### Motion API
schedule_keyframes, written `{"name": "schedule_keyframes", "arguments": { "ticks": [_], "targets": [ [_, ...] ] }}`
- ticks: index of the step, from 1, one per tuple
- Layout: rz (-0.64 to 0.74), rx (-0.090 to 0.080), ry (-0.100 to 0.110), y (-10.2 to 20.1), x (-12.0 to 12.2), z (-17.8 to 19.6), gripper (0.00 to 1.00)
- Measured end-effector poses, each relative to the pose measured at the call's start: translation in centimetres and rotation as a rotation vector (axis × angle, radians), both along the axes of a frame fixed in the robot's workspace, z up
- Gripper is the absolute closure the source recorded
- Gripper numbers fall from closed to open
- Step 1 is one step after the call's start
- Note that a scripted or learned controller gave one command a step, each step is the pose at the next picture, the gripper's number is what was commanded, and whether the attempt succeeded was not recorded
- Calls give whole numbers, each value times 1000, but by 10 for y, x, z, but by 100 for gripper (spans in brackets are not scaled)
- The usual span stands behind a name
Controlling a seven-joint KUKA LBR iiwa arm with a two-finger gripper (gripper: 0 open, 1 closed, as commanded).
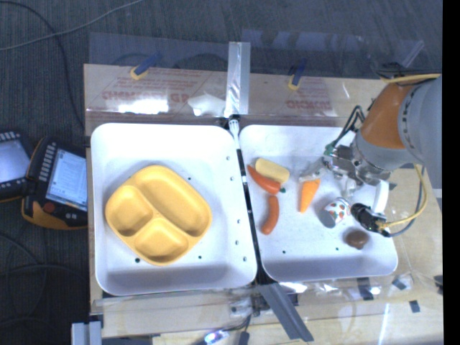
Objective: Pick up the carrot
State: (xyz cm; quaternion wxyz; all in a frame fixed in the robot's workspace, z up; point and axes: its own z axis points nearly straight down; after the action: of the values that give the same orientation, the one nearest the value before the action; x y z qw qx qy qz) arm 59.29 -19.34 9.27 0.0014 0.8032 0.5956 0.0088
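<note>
The carrot (308,194) lies flat on the floor of the right bin (287,261), just left of the pincer (338,165) and apart from it. The step in hand reads as the approach. Whether the pincer is spread or pressed together cannot be told; next it must settle astride the carrot.

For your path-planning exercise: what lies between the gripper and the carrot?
In the camera view, bare white bin floor separates the gripper from the carrot; nothing lies between them.
</note>
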Motion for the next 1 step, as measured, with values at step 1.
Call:
{"name": "schedule_keyframes", "arguments": {
  "ticks": [1],
  "targets": [
    [0,-5,2,-2,-1,7,100]
  ]
}}
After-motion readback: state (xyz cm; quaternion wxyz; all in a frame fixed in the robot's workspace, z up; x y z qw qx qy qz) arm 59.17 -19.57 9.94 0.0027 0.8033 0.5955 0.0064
